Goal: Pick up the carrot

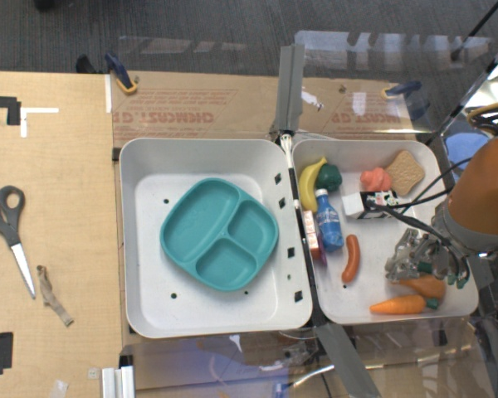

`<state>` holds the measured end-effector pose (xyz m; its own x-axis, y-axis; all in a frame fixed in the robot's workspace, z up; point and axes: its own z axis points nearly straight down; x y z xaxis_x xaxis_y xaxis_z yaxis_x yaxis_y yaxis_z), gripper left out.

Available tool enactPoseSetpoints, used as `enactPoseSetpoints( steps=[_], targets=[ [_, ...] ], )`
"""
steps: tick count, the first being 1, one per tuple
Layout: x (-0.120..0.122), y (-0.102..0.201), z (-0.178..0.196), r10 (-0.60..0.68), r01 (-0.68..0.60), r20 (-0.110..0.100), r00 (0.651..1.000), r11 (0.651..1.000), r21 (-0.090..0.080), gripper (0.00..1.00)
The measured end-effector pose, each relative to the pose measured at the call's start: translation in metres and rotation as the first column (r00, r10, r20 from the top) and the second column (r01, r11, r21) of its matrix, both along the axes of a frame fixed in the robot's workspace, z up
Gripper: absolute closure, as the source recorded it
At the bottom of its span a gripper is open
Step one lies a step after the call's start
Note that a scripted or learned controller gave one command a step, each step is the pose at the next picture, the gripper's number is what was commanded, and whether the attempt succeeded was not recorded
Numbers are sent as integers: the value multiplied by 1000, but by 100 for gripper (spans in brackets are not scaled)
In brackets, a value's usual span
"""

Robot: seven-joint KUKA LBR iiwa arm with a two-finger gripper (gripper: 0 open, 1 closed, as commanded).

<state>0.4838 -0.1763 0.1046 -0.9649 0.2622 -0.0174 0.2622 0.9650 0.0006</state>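
Note:
The carrot [397, 306] is orange with a small green end and lies flat along the front edge of the right bin [340, 303]. My gripper [412, 259] hangs low over the bin's right part, just above and behind the carrot. A second orange piece [426, 286] lies between the gripper and the carrot, partly under the gripper. The arm's orange band [488, 191] fills the right side, and cables run from it across the bin.
The right bin also holds a banana [308, 179], a green item [329, 176], a blue bottle [328, 220], a red sausage [350, 258], a pink piece [376, 179], a cracker [405, 170] and a small box [373, 201]. A teal divided plate [220, 233] lies in the left bin. Scissors [11, 226] lie on the bench at left.

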Motion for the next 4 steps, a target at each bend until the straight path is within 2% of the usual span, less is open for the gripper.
enactPoseSetpoints(
  steps=[1,2,3,4],
  targets=[
    [-5,-46,105,-180,180,-13,984,984,3,100],
    [54,-33,-12,-327,327,-13,945,945,4,100],
    [53,-33,-12,-326,326,-13,945,945,4,0],
    [4,-35,-13,-379,379,-16,925,926,4,0]
  ],
)
